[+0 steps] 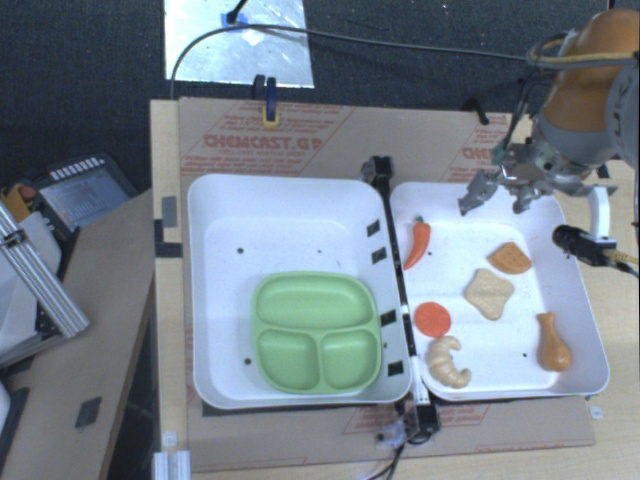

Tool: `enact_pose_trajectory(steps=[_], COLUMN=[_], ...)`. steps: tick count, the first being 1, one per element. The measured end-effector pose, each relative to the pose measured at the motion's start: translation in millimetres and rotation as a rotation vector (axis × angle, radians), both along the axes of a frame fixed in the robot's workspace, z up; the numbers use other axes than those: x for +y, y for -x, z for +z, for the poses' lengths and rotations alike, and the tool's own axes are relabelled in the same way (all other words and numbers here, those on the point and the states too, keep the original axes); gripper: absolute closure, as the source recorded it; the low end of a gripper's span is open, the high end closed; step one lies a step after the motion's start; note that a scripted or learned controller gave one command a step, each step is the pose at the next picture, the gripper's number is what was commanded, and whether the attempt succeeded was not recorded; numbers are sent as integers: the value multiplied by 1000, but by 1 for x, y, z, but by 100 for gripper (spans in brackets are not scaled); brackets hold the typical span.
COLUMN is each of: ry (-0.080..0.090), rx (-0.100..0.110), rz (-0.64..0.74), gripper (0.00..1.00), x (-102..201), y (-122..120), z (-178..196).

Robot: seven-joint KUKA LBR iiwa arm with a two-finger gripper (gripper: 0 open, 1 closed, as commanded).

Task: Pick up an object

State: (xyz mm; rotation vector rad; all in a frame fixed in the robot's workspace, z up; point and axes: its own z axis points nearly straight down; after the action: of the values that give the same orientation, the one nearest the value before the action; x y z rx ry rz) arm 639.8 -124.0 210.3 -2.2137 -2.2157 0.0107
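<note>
The right bin [575,298] holds several toy foods: an orange-red carrot [418,244] near its left wall, a golden biscuit [511,258], a pale bread slice [489,294], a red tomato slice [433,319], a croissant [448,361] and a brown drumstick [552,344]. My gripper [498,196] hangs over the bin's back edge, above and right of the carrot. Its two fingers are spread apart with nothing between them.
The left bin [215,268] holds a green divided plate [315,330] at its front. A black clip strip [390,268] runs between the bins. A black cable crosses the back of the bench. A grey device sits at the far left.
</note>
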Motion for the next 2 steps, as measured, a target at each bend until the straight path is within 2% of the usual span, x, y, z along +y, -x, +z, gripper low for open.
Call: enact_pose_trajectory(steps=[1,2], ry=[2,1], rx=[-13,-8], rz=[2,4], gripper=[0,0], x=[0,9], y=[-3,2], z=[8,-47])
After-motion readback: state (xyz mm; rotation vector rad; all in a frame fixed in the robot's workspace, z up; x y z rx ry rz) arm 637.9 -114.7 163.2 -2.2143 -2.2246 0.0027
